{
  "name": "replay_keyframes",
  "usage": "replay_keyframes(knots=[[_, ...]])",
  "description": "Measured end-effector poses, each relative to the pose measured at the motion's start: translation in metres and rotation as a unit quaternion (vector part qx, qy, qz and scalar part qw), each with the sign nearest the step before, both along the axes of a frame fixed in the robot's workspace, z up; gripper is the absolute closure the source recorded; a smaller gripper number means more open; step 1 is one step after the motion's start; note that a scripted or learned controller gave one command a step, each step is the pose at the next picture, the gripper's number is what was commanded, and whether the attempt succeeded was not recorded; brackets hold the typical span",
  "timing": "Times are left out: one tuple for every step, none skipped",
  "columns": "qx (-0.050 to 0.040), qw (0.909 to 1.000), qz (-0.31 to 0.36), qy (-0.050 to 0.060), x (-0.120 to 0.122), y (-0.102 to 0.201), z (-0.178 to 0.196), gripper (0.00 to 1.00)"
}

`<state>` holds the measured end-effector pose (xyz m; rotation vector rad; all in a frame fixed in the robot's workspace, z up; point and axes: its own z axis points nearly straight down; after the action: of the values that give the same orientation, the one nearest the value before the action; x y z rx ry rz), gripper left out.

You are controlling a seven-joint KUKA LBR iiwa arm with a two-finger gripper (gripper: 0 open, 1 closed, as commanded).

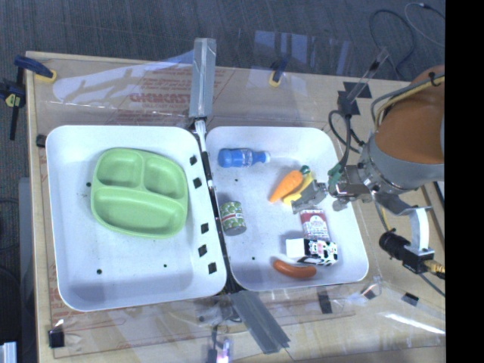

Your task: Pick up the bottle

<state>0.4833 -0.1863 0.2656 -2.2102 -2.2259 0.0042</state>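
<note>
Camera view has my gripper point(316, 193) low over the right bin point(249, 267), at its right side, just beside the carrot point(286, 185). I cannot tell its state from this angle, and nothing shows in it. The bottle point(242, 157), blue, lies on its side near the bin's far-left corner, well apart from me, its cap pointing right. So I judge I am at the approach step, with no grasp made. The next move calls for lifting clear of the carrot, crossing left and away over the bin floor, then turning to straddle the bottle's body across its width before closing. The can point(232, 217) sits nearer, out of that path.
</note>
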Motion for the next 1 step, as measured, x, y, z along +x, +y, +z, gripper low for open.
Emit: replay_keyframes(knots=[[-0.0012,0.9912,-0.132,-0.001,0.0626,0.0156,0.0032,0.0]])
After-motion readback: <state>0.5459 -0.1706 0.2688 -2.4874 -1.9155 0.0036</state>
